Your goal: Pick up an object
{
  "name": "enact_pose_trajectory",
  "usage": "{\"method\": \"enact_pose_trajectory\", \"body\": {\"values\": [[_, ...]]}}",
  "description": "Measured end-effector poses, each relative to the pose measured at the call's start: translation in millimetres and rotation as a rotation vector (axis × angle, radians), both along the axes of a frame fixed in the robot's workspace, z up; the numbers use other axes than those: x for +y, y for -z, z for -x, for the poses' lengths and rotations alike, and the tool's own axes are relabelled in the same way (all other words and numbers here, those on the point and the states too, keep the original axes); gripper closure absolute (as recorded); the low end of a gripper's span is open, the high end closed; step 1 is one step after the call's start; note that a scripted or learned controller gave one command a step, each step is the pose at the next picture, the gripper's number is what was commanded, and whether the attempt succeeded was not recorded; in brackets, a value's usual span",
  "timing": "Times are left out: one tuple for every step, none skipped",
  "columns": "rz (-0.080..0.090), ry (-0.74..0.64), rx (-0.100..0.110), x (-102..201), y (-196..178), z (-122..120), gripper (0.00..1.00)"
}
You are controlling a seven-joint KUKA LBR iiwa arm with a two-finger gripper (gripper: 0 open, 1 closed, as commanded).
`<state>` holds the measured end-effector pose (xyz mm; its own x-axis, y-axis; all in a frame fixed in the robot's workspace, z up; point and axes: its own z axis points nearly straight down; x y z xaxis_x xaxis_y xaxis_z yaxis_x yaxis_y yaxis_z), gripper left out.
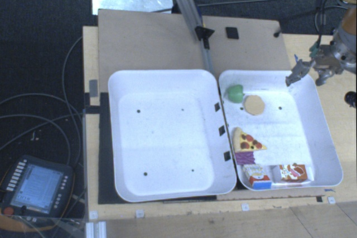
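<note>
Pizza slice (247,141) in right bin (312,103), gripper (308,73) seemingly open

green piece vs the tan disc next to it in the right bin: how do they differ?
Colour: the green piece is bright green; the tan disc is pale brown. Shape: the green piece looks rounded and lumpy, the tan disc flat and circular. Place: the green piece sits near the divider between the bins, the tan disc further into the right bin. Both lie in its far half, close together.
</note>
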<state>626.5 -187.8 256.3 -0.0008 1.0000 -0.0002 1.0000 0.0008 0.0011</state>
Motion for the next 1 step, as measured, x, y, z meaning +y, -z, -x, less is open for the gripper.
{"method": "enact_pose_trajectory", "body": {"values": [[0.001, 0.001, -0.002, -15.6, -18.0, -14.6, 0.0]]}}
